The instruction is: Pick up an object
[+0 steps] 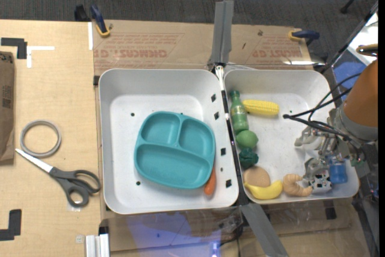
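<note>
On the desk [48, 81], near left, lie scissors [66, 176], with a tape roll [40, 137] just beyond them.

The left bin [120, 129] holds a teal plate [174, 150]. A carrot [209, 185] touches the plate's near right edge, close to the bin's near right corner.

In the right bin [277, 147] the things to pick lie mostly along its left side and near wall. Nearest is a banana [264, 191], against the near wall. Just right of the banana is a tan toy [296, 185]. A peach ball [257, 176] touches the banana on its far side. Farther along the left wall come a broccoli [248, 158], then a green ball [246, 139] just beyond it. After that comes a green bottle [237, 112], lying lengthwise beside the wall. A corn cob [260, 108] lies just right of the bottle, near the far wall.

The pincer [317, 168] hangs over the near right part of the right bin, just right of and beyond the tan toy. Cables and wrist parts crowd it, so I cannot tell whether it is open or closed, nor whether it touches anything. Nothing shows as held. The arm's orange band sits at the right edge.

Beyond the bins, two blue clamps [99, 20] pin cardboard to the desk.
</note>
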Robot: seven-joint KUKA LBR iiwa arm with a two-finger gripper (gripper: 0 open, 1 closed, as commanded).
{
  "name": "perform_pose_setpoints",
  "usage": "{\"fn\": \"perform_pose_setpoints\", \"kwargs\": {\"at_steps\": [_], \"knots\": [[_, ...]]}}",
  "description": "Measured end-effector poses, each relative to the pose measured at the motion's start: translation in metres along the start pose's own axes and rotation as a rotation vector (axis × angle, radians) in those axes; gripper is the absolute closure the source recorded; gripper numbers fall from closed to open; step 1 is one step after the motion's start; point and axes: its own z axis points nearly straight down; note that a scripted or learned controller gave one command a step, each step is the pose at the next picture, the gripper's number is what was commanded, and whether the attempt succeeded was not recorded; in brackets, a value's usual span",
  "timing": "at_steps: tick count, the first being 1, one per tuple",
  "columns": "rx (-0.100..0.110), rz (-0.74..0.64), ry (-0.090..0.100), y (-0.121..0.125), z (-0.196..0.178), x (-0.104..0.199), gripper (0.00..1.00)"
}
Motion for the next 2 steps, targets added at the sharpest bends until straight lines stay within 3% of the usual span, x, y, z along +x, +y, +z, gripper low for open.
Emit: {"fn": "perform_pose_setpoints", "kwargs": {"at_steps": [2], "knots": [[0.002,0.167,-0.002,0.117,0.001,-0.095,0.00]]}}
